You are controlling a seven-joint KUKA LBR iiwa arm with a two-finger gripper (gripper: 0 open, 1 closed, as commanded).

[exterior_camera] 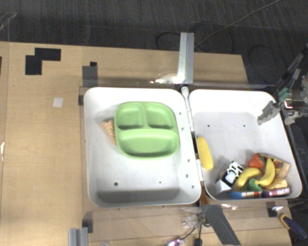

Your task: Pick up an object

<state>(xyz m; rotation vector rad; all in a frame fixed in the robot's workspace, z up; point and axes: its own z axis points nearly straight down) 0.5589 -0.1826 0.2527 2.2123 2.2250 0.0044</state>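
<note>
Two white bins, left bin point(92, 137) with one green plate point(145, 129), right bin point(231, 111) with one corn cob point(204, 153), one banana point(267, 173), toy pile in its corner, gripper point(277, 109) over the right rim, grip unreadable, holding nothing visible
</note>
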